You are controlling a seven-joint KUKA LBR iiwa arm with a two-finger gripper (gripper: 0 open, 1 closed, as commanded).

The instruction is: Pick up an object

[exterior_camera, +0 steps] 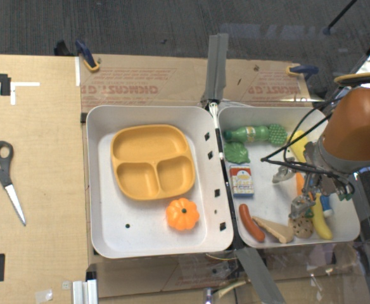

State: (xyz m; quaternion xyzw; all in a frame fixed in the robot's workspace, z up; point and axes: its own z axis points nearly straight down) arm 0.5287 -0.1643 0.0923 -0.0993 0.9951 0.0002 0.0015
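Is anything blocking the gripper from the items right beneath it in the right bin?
Nothing visible. The gripper hangs in the right bin directly above a brown toy, with a banana beside it. Only the arm's own wrist and cables hide part of that corner.

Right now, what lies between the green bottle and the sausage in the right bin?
In the camera view, a green leafy toy and a small carton lie between the green bottle and the sausage.

Left bin (96, 170): smooth white plastic, faint sheen. Divided plate (152, 161): matt yellow-orange plastic. Pumpkin (182, 215): glossy orange plastic. Sausage (251, 223): shiny red plastic. Scissors (4, 179): bright metal blades, grey plastic handles. Desk (30, 125): matt pale wood-look board; brown cardboard sheet (147, 84) at 12 o'clock.
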